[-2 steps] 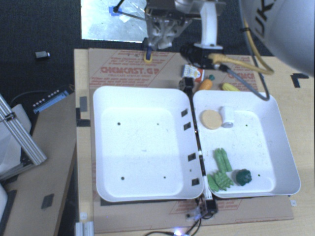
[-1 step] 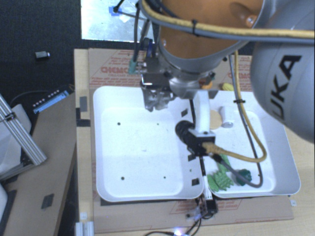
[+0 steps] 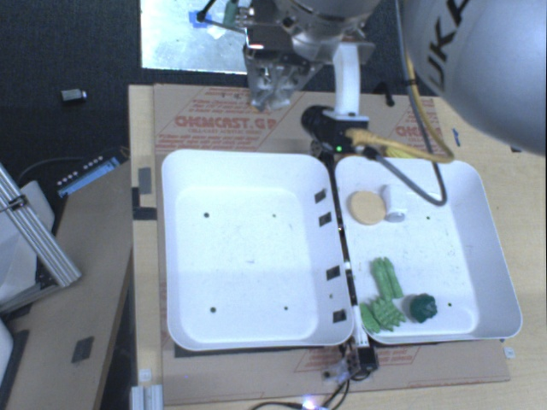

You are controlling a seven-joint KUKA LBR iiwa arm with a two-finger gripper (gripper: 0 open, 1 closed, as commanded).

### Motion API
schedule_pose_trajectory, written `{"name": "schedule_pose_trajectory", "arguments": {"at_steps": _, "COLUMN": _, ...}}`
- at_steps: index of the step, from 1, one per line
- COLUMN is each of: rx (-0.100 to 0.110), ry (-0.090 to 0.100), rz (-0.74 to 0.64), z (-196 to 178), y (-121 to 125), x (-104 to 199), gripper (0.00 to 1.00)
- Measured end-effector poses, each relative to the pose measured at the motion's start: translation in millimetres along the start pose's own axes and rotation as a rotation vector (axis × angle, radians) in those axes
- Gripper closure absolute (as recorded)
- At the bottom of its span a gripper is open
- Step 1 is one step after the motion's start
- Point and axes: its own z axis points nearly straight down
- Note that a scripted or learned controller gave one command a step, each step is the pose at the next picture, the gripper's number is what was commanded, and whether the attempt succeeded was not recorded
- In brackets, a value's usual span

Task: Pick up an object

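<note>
Nearest us, the arm (image 3: 479,41) looms over the top right, its gripper (image 3: 272,88) hanging beyond the bins; whether it's clamped or spread, I cannot tell. Risk: those objects hug the divider and front wall, so a descent could clip plastic. Left bin (image 3: 184,254) bare. Right bin (image 3: 487,254): tan disc (image 3: 367,207), small white piece (image 3: 389,203), green pieces (image 3: 385,295), dark green knob (image 3: 421,307).

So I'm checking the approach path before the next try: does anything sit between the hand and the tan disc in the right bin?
Nothing visible blocks it. The hand hangs above the cardboard behind the bins, and the tan disc lies open in the right bin. A small white piece lies close beside the disc, and a yellow cable crosses that bin's back rim.
</note>
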Motion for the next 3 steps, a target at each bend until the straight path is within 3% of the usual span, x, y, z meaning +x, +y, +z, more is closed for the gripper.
{"name": "schedule_pose_trajectory", "arguments": {"at_steps": 1, "rx": 0.015, "ry": -0.002, "rz": -0.007, "z": 49, "y": -73, "x": 1, "gripper": 1.0}}
{"name": "schedule_pose_trajectory", "arguments": {"at_steps": 2, "rx": -0.004, "ry": 0.001, "rz": 0.0, "z": -9, "y": 39, "x": 0, "gripper": 1.0}}
{"name": "schedule_pose_trajectory", "arguments": {"at_steps": 3, "rx": 0.01, "ry": -0.001, "rz": -0.005, "z": 19, "y": -5, "x": 1, "gripper": 1.0}}
